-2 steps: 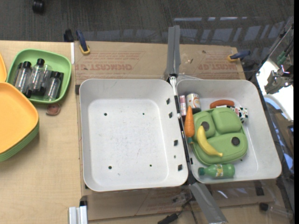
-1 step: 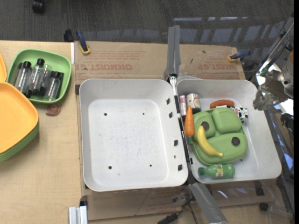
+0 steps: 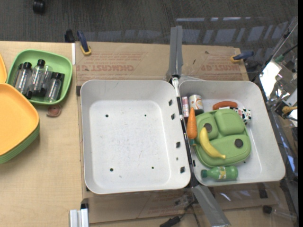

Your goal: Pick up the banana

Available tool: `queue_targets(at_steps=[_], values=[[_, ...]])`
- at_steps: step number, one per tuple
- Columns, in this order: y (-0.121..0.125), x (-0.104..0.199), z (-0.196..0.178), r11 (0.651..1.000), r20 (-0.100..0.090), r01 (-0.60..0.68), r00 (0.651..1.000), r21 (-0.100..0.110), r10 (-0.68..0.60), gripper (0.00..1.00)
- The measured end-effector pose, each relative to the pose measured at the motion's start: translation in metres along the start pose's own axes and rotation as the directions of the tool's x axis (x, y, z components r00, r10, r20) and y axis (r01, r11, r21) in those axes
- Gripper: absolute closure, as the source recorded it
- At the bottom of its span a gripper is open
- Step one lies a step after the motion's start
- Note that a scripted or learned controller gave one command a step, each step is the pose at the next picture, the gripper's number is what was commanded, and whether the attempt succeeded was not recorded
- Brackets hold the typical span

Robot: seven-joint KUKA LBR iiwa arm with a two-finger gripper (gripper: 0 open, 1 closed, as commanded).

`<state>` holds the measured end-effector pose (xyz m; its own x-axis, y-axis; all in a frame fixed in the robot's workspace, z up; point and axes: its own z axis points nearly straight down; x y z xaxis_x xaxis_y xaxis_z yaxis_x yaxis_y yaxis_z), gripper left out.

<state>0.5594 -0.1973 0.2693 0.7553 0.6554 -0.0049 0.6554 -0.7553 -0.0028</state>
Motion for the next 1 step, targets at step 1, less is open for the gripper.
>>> queue_targets(at_steps=[1], values=[[0.0171,0.0005,-0.0075,0.977,-0.001,-0.212,0.977,0.0,0.212,1.0]])
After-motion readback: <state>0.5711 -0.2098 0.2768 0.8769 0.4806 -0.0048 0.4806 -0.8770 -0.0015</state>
